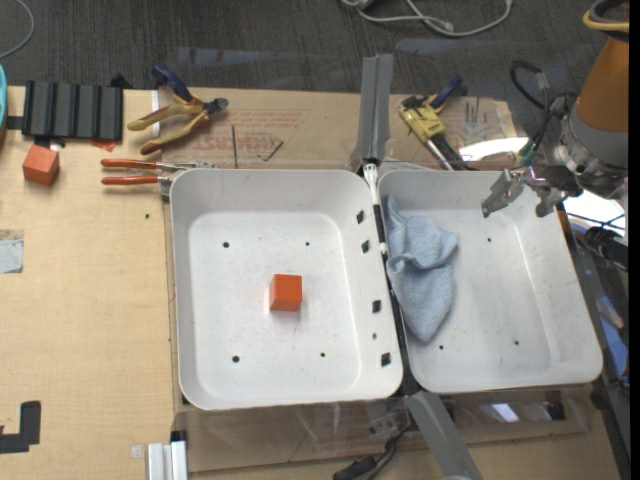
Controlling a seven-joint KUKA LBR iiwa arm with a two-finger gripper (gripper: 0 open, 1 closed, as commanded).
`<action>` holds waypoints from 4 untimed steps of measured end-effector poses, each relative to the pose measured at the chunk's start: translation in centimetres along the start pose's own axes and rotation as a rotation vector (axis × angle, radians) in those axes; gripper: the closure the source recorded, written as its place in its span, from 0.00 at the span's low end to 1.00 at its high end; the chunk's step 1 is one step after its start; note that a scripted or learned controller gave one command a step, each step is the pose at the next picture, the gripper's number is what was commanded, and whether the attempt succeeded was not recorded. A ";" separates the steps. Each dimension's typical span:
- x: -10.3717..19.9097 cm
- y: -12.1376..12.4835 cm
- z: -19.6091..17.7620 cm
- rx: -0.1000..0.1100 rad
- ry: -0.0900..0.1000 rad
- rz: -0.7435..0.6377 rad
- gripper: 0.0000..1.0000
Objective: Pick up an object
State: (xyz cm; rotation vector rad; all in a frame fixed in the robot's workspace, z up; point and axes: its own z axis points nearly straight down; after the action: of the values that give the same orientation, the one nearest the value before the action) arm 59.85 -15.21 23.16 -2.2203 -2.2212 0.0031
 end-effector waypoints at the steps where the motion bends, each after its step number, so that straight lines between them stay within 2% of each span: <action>1: -1.4 -2.5 12.9 -0.001 0.001 -0.365 0.00; 2: -1.4 -2.4 12.0 -0.004 0.000 -0.361 1.00; 3: -3.7 -2.6 0.4 -0.006 -0.004 -0.918 1.00; 4: -7.0 -3.3 -0.7 -0.006 -0.004 -1.270 1.00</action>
State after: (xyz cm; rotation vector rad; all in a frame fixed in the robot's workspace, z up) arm 56.59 -22.20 23.92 -0.4715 -3.1113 -0.0005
